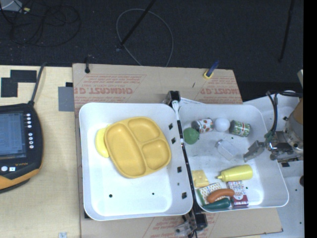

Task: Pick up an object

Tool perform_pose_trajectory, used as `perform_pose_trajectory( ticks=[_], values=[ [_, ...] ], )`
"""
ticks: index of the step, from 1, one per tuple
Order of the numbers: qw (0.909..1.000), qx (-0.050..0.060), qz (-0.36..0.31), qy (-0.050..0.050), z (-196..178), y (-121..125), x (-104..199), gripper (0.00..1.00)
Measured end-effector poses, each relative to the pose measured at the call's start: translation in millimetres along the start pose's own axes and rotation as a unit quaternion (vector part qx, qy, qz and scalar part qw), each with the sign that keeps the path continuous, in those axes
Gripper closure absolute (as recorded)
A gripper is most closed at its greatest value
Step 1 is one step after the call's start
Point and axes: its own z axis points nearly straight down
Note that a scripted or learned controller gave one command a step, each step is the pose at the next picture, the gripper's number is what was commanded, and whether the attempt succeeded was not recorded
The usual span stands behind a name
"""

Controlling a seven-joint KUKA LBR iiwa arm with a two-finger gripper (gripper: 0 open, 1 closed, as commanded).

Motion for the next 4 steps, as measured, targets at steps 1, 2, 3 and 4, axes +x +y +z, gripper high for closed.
perform_pose_trajectory(
  ticks=[1,2,3,4],
  values=[
    [1.0000,0.000,-0.002,0.001,80.4,87.1,15.5,0.00],
    [1.0000,-0.006,-0.001,-0.003,-7.3,130.2,-3.7,0.00],
    [1.0000,0.007,0.001,0.002,89.7,37.7,-1.6,0.00],
    [1.0000,-0.002,0.002,-0.001,108.6,-7.5,36.3,0.00]
  ],
)
